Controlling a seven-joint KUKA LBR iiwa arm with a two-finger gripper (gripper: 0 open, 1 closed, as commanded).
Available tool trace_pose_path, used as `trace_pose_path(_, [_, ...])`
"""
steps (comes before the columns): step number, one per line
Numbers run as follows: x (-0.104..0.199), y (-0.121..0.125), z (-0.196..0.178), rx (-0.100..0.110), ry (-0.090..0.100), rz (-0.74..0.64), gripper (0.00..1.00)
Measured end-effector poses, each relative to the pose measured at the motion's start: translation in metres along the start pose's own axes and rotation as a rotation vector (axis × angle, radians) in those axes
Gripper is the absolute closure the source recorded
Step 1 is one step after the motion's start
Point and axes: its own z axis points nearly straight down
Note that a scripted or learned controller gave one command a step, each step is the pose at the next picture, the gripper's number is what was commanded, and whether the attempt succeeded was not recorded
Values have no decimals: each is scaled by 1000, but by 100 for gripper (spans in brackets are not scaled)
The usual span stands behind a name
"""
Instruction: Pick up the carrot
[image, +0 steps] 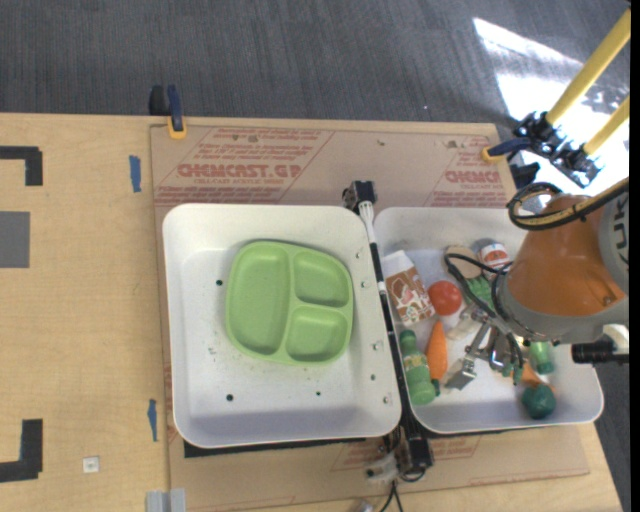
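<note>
Nearest to us, at the front rim of the right-hand shallow white bin (575, 412), sits a dark green round vegetable toy (539, 400). Just behind it we see the metal two-finger gripper (470, 362) reaching down into that bin from the grey arm with its orange band (560, 262). We read its fingers (459, 376) as slightly apart, with nothing held between them. The small orange tapered carrot (437, 347) lies on the bin floor just left of the fingertips, close beside them but not between them. It points its thin end toward the front, its wider top toward the back, and looks smooth and bright orange. To its left we see a green bottle-shaped toy (413, 364), and behind it a red round tomato toy (445, 297) and a small brown-and-white carton (403, 290). In the left-hand shallow white bin (190, 330) rests a light green divided plastic plate (290, 301).
</note>
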Motion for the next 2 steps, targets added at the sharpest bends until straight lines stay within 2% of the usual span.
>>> trace_pose_path(1, [2, 10, 0, 2, -6, 250, 0])
trace_pose_path(2, [-54, 12, 1, -6, 2, 808, 0])
